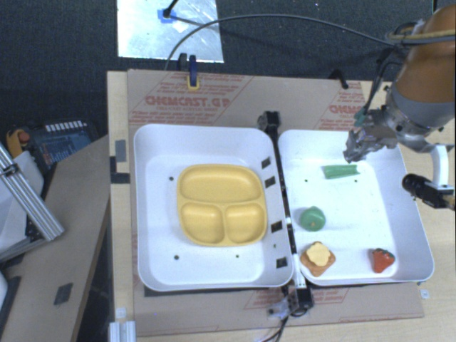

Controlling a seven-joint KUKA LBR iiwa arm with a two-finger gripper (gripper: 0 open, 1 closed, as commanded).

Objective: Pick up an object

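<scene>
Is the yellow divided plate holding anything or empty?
Empty: all three compartments of the yellow divided plate show bare yellow surface, in the left bin.

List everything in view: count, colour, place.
white bins: 2, white, side by side on the bench
divided plate: 1, yellow, three compartments, centre of the left bin
green strip: 1, green, flat, far part of the right bin, just below the gripper
green round object: 1, green, left-middle of the right bin
yellow-orange object: 1, yellow on orange-brown, near left corner of the right bin
red object: 1, red, strawberry-like, near right of the right bin
clamp: 1, blue and yellow, far edge of the board
arm: 1, grey with orange band, from the right
gripper: 1, dark, over the right bin's far part
</scene>
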